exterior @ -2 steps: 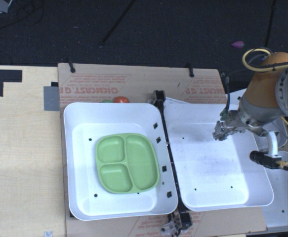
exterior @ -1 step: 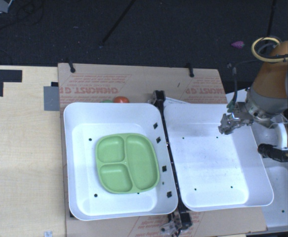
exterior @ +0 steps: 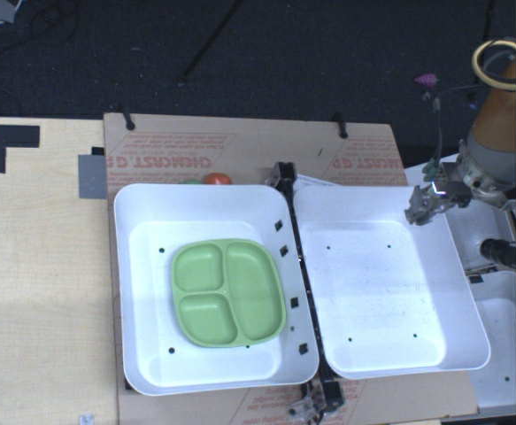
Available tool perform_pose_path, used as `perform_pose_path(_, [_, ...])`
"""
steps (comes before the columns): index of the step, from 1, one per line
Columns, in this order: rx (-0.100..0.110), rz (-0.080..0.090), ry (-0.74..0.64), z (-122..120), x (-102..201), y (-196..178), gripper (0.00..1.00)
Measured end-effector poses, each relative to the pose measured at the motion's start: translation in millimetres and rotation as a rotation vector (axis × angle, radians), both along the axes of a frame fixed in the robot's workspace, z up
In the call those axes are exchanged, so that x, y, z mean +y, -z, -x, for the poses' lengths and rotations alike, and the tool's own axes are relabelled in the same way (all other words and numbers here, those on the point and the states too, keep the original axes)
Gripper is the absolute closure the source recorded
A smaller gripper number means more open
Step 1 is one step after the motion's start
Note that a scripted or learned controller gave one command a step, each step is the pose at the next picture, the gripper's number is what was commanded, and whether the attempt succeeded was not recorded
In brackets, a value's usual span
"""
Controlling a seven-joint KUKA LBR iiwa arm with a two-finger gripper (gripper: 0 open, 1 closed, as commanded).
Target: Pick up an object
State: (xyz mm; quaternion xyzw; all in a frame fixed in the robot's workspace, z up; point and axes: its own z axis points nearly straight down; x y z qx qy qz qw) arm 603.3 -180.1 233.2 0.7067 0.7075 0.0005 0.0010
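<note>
Reaching in from the frame's right edge, the grey arm with orange band (exterior: 496, 122) holds its two-finger gripper (exterior: 424, 204) over the right white bin's (exterior: 390, 361) upper-right rim. Whether it is spread or closed, I cannot tell. A light-green, three-compartment plastic plate (exterior: 228, 292) lies in the left white bin (exterior: 142, 326).

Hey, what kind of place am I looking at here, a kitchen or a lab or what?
Most likely a robotics lab bench: a robot arm reaches over two white bins, one holding a green divided plate, with loose cables on the dark floor behind.
</note>
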Motion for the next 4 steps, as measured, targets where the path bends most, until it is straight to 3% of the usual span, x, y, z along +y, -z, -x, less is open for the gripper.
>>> perform_pose_path(1, [0.005,-0.003,-0.003,-0.4,60.8,-5.7,1.00])
perform_pose_path(3, [0.007,-0.003,-0.003,3.9,164.5,17.2,1.00])
perform_pose_path(4, [0.005,-0.002,-0.002,0.8,213.4,6.7,1.00])
